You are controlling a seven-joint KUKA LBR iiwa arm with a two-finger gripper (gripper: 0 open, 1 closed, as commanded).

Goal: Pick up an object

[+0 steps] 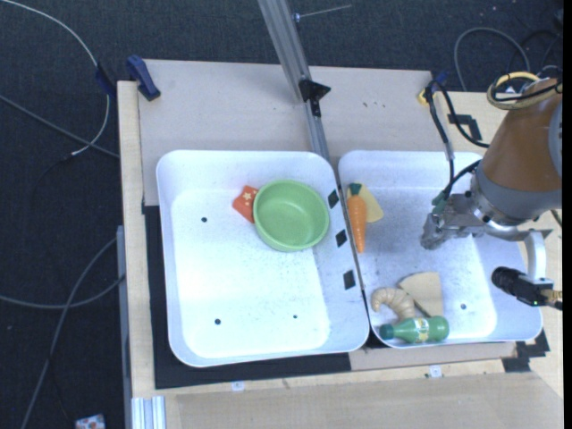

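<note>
1. Nearby, the right bin [465,164] holds four things: a carrot [357,223] lying lengthwise just beside the bin's left wall, a pale yellow piece [372,207] touching the carrot's upper right side, a tan wedge [425,290] toward the front, and a beige curled piece [391,301] touching the wedge's left edge.
2. Against the right bin's front wall lies a green bottle [416,331] on its side, just in front of the beige piece and the wedge.
3. Over in the left bin [179,266], a green bowl [290,214] sits upright near the back right corner, with a red-orange object [244,203] partly tucked under its left rim.
4. Between the two bins runs a narrow divide with small black tabs, and a slanted metal rod [286,43] comes down from the top toward it.
5. Open floor shows in the middle of the right bin, between the carrot and the gripper [436,234], and most of the left bin's front half is bare.
6. Reaching in from the right, the arm [527,159] hangs over the right bin's far right side, its gripper pointing down near the bin floor, well apart from the carrot and near the tan wedge.
7. Whether its fingers are parted or closed cannot be told; nothing is seen between them.
</note>
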